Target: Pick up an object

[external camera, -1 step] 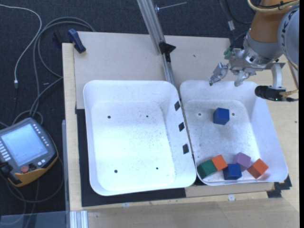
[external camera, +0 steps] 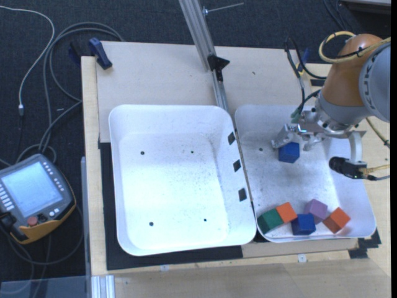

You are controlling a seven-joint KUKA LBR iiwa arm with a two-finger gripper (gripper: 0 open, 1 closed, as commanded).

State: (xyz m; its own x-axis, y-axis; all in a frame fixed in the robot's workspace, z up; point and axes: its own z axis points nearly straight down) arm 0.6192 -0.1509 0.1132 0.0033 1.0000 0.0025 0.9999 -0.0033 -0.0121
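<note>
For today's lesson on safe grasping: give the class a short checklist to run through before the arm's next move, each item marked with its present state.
1. Claw over the right bin: ok.
2. Blue cube directly beneath the claw: ok.
3. Cube held between the fingers: cannot tell.
4. Blue cube apart from the other blocks at the bin's near edge: ok.
5. Cube lifted off the bin floor: cannot tell.

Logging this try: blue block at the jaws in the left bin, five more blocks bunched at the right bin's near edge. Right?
Wrong bin. The camera view shows the blue block at the gripper over the right bin, not the left bin. The rest stands: five more blocks are bunched at the right bin's near edge, among them a green block.
</note>
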